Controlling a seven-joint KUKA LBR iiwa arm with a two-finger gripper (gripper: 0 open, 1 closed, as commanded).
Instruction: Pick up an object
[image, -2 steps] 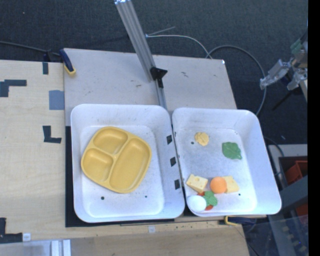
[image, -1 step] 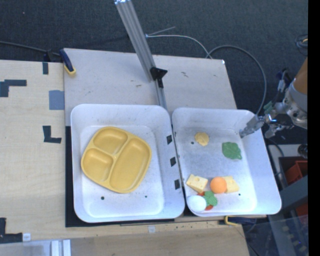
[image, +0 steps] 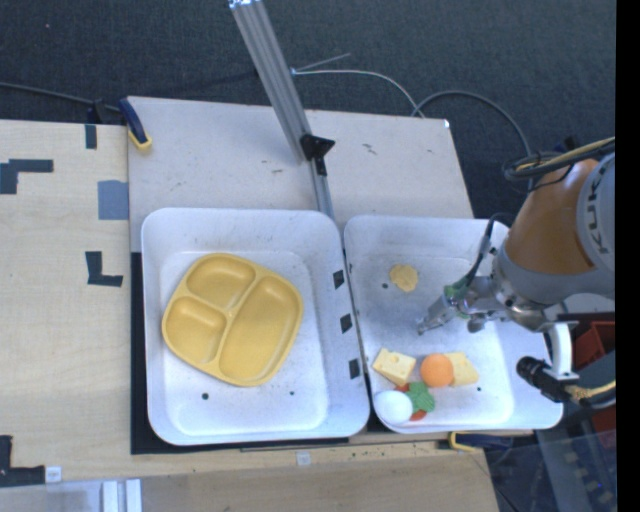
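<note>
The right bin (image: 425, 240) holds several small toy foods. A tan round piece (image: 404, 277) lies near its middle. Along the front lie a yellow cheese wedge (image: 394, 366), an orange ball (image: 437, 371), a pale yellow block (image: 462, 369), a white egg (image: 393, 406) and a red-and-green piece (image: 421, 400). My gripper (image: 440, 318) hangs low over the bin's right half, above the bare floor between the tan piece and the orange ball. Nothing shows between its fingertips.
The left bin (image: 160, 240) holds a yellow sectioned plate (image: 233, 317). A metal pole (image: 275, 70) slants in from the top to a black clamp (image: 316, 147) behind the bins. The arm's orange band (image: 555, 225) stands over the right bin's right edge.
</note>
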